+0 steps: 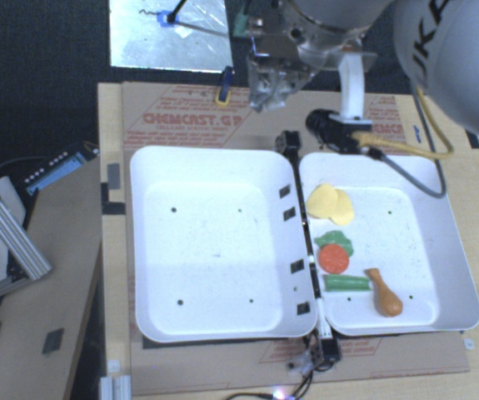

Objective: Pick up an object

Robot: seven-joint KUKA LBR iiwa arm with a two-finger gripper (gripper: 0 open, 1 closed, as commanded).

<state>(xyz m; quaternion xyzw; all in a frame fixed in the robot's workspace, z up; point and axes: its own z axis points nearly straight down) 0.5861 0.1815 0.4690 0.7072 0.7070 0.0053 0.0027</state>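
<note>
Two shallow white bins sit side by side on a cardboard-covered bench, seen from above at a slant. The left bin (pixel 214 248) shows bare white floor with a few small dark holes. The right bin (pixel 439 248) carries all the loose objects, gathered toward its left wall beside the dark hinge strip (pixel 303 240) that runs between the two bins.

Nearest the far end lies a pale yellow chip-like piece (pixel 331 204). Just below it is a green leafy piece (pixel 336 242), touching a round red-orange slice (pixel 333 259). Below that, a green bean-shaped piece (pixel 346 283) lies flat, and a brown drumstick-shaped piece (pixel 383 292) rests at a slant near the bin's near edge, its narrow end just beside the bean.

The grey arm (pixel 447 48) enters from the right. Its gripper (pixel 270 90) hangs beyond the far rims of both bins, over the printed cardboard sheet (pixel 189 117), well apart from every object. Nothing can be seen in its grasp; whether it is spread or closed cannot be told from this angle. A black cable mount (pixel 331 127) and a yellow cable (pixel 414 150) lie by the right bin's far rim.
</note>
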